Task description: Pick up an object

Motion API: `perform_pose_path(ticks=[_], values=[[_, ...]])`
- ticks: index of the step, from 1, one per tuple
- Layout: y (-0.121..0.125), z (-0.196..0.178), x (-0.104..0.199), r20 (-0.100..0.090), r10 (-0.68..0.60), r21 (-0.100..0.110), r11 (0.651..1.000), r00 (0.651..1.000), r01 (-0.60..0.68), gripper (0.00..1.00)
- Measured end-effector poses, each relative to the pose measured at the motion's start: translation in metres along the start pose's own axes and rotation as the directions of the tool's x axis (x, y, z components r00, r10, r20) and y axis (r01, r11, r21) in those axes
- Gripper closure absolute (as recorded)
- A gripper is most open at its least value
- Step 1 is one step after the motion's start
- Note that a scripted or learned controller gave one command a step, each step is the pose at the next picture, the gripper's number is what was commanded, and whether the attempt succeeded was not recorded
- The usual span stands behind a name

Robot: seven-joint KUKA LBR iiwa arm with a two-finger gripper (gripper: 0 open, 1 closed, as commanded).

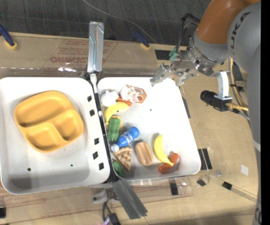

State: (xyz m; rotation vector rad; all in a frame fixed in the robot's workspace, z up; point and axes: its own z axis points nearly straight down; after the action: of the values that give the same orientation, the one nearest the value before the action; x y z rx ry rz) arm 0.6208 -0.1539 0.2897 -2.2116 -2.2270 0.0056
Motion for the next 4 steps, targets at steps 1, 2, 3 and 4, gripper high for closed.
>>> perform_pose_path(ticks=[1, 2, 3, 4], values=[[-0.011, 0.161, 0.025, -0.001, 0.169, 0.011, 0.986, 0.986, -0.169, 0.00], [0.022, 0.178, 0.045, 0.004, 0.015, -0.007, 1.000, 1.000, -0.015, 0.00], [0.021, 0.179, 0.047, 0.016, 0.013, -0.023, 1.000, 1.000, -0.013, 0.00], [0.030, 0.182, 0.042, 0.015, -0.110, 0.005, 0.994, 0.994, 0.110, 0.00]])
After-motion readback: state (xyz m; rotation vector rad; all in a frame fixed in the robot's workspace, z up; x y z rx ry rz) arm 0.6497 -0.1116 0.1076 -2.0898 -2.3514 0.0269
